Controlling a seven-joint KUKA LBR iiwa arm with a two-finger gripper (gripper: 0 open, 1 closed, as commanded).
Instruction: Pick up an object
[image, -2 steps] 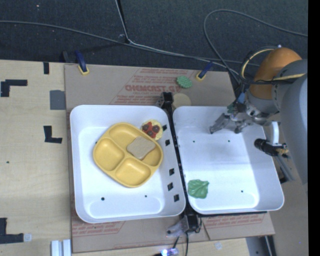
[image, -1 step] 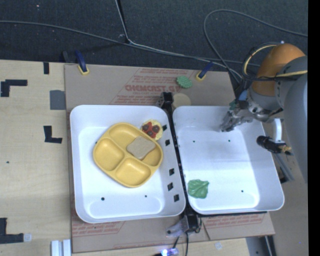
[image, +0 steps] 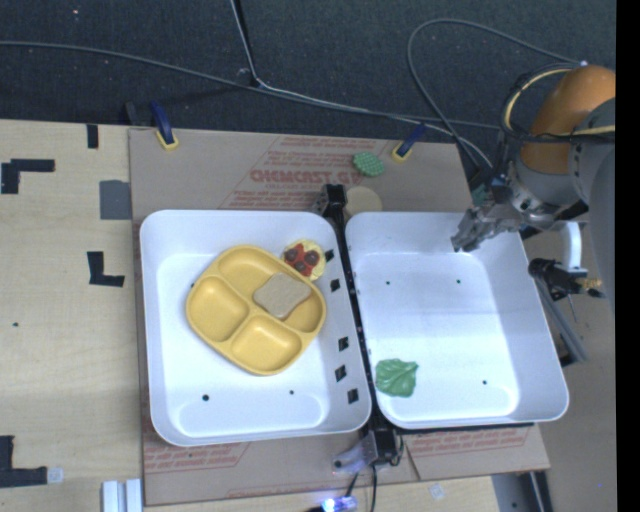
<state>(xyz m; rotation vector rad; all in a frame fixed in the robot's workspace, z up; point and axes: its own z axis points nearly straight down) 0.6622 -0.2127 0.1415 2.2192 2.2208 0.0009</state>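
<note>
We see the gripper (image: 468, 238) above the far right corner of the right bin (image: 520, 400), though we cannot tell its state. The green leaf (image: 396, 377) lies well apart, toward the near left corner; the yellow tray (image: 225, 300) sits in the left bin (image: 170, 400).

A robotics lab: taped cardboard bench (image: 300, 170), clamps (image: 163, 128), trailing cables (image: 330, 95).
</note>
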